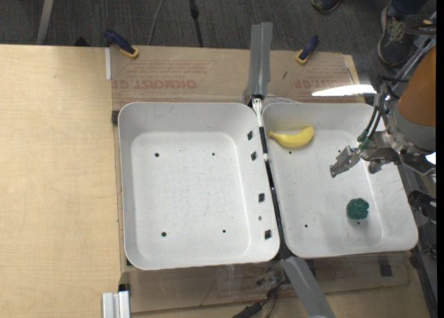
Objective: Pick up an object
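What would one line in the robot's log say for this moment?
gripper: over right bin, holding nothing | banana: far-left corner | green object: near right | pick: not done

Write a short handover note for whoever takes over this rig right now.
Gripper: over the right bin, nothing visible between its fingers.
Banana: lying in the right bin, far-left corner, beside the divider.
Green object: in the right bin, nearer the camera than the gripper, toward the right wall.
Left bin: beside it.
Done: nothing lifted yet.
Left: choose one object, descend, grasp, lift.
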`<state>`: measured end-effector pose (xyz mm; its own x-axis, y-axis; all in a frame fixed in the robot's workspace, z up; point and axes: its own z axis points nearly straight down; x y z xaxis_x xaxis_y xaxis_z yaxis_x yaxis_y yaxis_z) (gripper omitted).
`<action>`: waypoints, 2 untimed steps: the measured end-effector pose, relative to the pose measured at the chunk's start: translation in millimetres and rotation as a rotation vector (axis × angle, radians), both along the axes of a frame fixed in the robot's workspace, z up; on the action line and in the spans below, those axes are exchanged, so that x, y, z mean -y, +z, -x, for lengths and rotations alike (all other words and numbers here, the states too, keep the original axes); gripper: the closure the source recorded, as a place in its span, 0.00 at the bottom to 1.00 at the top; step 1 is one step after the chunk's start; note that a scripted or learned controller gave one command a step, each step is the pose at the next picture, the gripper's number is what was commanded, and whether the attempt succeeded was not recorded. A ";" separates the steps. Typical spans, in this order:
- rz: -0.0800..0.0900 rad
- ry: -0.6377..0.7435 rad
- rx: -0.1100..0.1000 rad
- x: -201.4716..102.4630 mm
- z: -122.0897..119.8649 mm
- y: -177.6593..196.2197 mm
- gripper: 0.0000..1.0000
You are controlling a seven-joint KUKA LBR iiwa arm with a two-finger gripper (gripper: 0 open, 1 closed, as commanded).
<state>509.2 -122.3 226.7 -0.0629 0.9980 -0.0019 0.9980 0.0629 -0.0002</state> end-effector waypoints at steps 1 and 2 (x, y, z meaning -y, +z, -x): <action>0.000 0.200 -0.001 10.0 -110.2 -80.1 0.00; 0.000 0.592 -0.004 -18.8 -148.8 -134.5 0.00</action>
<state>658.0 -103.6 92.3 -0.6091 0.7931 -0.0007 0.7931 0.6091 -0.0045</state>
